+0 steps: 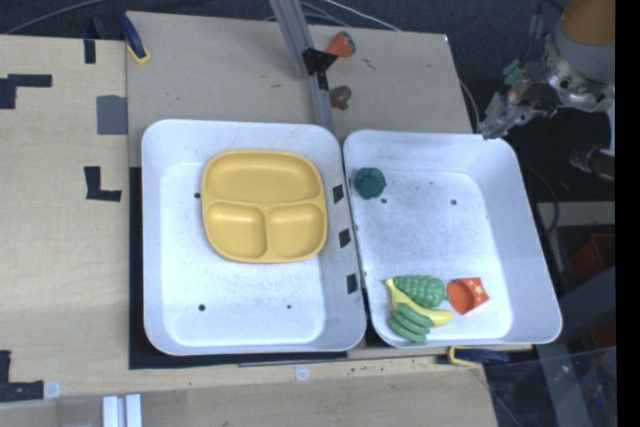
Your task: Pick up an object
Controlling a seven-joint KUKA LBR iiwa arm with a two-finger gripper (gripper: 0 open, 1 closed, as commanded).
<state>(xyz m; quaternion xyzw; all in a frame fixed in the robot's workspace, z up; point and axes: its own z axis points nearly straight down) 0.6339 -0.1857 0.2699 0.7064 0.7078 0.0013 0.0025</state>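
Gripper (495, 123) poised over right bin (520, 185) far corner, grip state unclear, banana (420, 310) well below-left of it, long axis running left-right, by near wall

The arm (590, 25) is cut off by the right edge, and its gripper (497, 123) is too blurred to read.

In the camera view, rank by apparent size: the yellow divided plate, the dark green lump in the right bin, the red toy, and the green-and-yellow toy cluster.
1. Yellow divided plate
2. Green-and-yellow toy cluster
3. Dark green lump and red toy: they look about alike, so unranked.
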